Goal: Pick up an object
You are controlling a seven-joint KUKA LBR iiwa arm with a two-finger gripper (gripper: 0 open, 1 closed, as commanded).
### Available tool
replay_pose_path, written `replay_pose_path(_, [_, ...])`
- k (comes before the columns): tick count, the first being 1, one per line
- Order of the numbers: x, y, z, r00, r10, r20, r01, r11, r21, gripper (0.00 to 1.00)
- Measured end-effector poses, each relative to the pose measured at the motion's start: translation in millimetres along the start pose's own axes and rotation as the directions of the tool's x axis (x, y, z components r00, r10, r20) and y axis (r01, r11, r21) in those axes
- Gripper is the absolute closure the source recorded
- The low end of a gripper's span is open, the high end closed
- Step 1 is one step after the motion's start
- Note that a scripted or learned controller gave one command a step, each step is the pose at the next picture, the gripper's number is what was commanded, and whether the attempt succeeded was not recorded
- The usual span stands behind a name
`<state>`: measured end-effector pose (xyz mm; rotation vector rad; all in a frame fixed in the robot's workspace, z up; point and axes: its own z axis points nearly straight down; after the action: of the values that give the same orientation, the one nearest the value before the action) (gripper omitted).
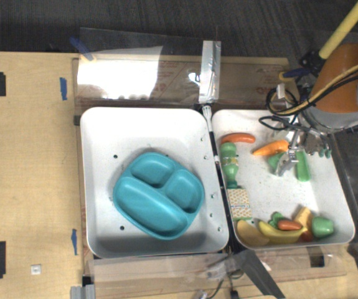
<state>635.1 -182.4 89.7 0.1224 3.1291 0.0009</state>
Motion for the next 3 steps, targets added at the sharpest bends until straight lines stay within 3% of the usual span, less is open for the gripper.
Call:
replay_pose_path(1, [-13,74,2,0.992,0.127,0.000,-0.127,0.992,0.000,0.00])
replay_pose_path(2, [-5,87,2,1.000,-0.031,0.002,0.031,1.000,0.004,0.00])
replay_pose_path(3, [-9,29,-32,0.953,-0.303,-0.003,0.303,0.953,0.000,0.00])
